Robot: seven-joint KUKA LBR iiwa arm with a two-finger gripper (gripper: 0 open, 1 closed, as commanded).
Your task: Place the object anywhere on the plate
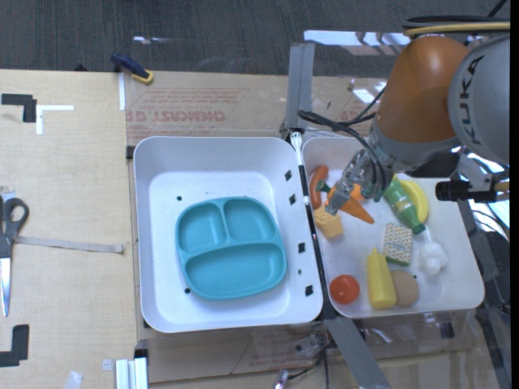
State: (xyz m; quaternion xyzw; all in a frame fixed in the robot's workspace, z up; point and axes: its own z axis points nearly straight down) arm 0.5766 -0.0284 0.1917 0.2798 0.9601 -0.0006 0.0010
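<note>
the one camera is fixed above the bench (65, 177) and looks down at a slant on both white bins. the gripper (347, 191) fingers are right of centre; the left bin (154, 168) lies to their left.

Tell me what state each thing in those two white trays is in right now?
Blue plate: flat in the left bin, nothing on it.
Tool: low in the right bin, at the carrot.
Carrot: lying under the tool.
Tomato: resting loose.
Yellow bottle: lying on its side.
Scissors: closed, on the bench.
</note>
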